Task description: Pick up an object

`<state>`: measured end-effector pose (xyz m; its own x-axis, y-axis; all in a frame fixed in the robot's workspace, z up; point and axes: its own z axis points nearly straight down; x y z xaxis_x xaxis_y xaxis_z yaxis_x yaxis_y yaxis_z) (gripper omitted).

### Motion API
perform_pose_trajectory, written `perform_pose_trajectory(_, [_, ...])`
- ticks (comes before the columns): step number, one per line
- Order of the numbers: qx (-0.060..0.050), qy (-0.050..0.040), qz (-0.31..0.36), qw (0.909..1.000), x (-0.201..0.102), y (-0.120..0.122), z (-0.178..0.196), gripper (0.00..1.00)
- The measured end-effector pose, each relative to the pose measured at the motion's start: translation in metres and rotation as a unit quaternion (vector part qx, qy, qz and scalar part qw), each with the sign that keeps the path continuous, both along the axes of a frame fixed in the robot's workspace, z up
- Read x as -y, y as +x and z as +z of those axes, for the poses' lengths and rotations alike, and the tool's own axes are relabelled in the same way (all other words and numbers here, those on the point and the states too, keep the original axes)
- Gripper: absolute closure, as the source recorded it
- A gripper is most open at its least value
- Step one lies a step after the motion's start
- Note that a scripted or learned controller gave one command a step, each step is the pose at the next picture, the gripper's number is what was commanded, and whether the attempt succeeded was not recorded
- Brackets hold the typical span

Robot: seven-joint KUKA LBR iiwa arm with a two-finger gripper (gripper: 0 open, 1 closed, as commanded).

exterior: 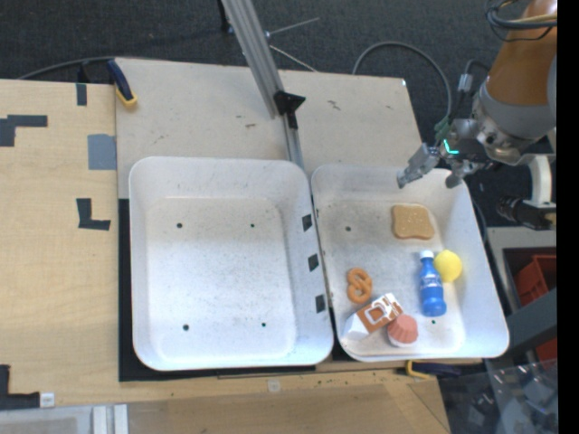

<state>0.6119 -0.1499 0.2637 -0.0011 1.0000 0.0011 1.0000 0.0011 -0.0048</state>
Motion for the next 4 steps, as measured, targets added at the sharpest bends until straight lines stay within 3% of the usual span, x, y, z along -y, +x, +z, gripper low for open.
perform_pose_trajectory(1, [0.002, -0.0004, 0.001, 1.0, 0.0, 0.001, 0.002, 0.0])
perform_pose_trajectory(3, [-0.002, -0.0004, 0.0, 1.0, -0.005, -0.01, -0.126, 0.0])
perform_pose_trajectory(4, [0.005, -0.0035, 0.0, 1.0, -0.004, -0.009, -0.174, 0.0])
